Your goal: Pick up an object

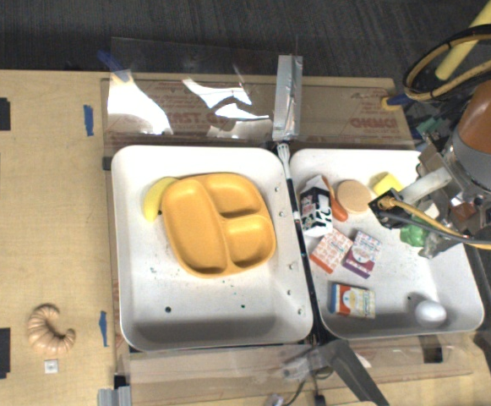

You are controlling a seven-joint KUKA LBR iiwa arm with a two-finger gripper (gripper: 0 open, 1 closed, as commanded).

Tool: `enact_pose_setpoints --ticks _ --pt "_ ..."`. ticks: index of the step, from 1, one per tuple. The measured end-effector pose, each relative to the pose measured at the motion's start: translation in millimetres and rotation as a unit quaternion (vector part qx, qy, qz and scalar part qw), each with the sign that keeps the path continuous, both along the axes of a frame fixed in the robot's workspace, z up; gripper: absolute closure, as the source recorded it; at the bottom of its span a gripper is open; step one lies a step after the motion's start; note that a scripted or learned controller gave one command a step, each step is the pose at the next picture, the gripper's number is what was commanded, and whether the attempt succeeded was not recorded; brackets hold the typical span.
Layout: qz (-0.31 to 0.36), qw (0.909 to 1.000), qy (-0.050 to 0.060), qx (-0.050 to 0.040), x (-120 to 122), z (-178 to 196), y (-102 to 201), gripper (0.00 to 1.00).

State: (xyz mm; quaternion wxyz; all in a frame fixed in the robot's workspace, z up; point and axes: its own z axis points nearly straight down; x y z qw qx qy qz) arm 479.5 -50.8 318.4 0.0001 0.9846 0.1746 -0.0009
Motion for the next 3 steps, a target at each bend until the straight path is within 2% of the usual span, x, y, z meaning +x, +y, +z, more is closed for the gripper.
enact_pose_setpoints --ticks 1,2,3 --pt "0.234 0.9722 0.002 0.0017 4.1 -4.0 -30.0 1.00" --pt "0.038 0.9993 0.000 0.0002 41.3 14.1 -18.4 1.00" --pt "0.175 0.9845 0.001 0.0014 7.1 34.3 -58.1 1.00"
